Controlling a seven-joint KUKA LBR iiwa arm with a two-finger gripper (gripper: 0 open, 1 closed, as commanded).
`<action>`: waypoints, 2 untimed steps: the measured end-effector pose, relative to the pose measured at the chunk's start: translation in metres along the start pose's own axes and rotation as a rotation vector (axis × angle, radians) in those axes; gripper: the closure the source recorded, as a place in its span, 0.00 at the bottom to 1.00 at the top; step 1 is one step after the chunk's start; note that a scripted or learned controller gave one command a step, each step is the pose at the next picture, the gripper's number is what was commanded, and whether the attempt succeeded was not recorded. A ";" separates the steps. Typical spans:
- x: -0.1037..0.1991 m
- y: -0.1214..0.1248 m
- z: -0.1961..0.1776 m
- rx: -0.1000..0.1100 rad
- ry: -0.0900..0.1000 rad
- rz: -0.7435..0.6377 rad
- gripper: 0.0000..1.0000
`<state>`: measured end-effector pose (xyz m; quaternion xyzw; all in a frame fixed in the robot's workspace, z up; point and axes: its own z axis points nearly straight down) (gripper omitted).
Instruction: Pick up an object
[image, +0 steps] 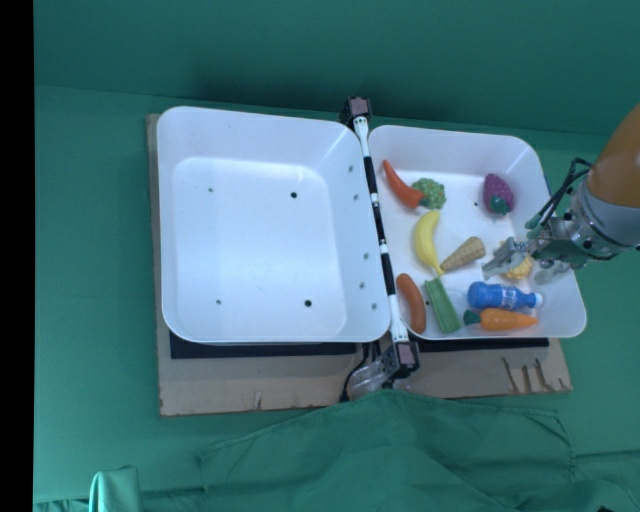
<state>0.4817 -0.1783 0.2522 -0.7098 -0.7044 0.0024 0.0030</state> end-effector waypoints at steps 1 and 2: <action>0.004 -0.010 0.059 -0.019 -0.006 -0.005 0.00; 0.003 -0.010 0.049 -0.019 -0.007 0.000 1.00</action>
